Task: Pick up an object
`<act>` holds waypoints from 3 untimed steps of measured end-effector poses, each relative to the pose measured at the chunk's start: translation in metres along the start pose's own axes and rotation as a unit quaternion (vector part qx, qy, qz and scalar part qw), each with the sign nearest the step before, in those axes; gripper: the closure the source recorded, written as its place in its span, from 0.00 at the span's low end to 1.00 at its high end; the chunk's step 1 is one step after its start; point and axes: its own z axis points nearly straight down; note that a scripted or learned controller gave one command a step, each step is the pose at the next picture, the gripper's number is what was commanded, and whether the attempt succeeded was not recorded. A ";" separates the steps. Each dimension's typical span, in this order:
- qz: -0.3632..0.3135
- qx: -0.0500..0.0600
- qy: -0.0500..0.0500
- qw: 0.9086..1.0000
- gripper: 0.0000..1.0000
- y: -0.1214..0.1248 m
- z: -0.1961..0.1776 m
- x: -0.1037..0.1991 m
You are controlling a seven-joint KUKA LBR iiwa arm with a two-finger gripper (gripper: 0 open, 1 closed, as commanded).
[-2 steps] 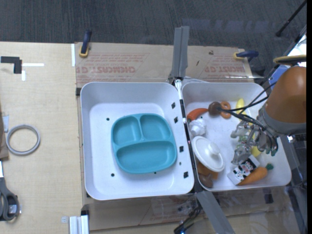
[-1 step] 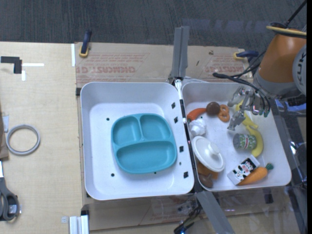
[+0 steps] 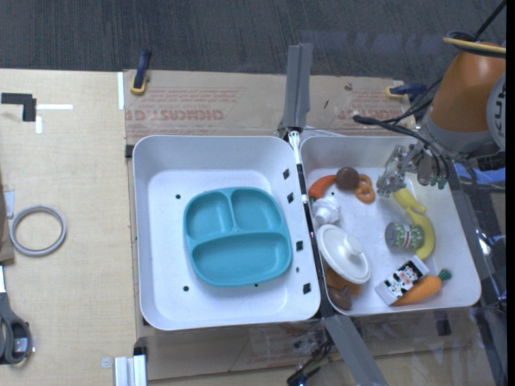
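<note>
The claw was hovering over the upper part of the right bin, and whether it was spread or pressed together couldn't be told. A banana was seen just below it, long axis running down and toward the right wall. A green can sat touching the banana's left side, so room there looked tight; the right side seemed freer.

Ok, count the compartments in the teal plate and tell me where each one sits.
3. The teal plate lies in the left bin: two small compartments side by side along its far edge, upper left and upper right, and one wide compartment across its near edge.
</note>
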 end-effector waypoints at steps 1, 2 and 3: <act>0.084 0.000 0.004 0.996 1.00 0.026 -0.117 0.026; 0.036 0.000 0.004 0.999 1.00 -0.033 0.011 0.029; 0.036 0.000 0.004 0.999 0.00 -0.032 0.011 0.029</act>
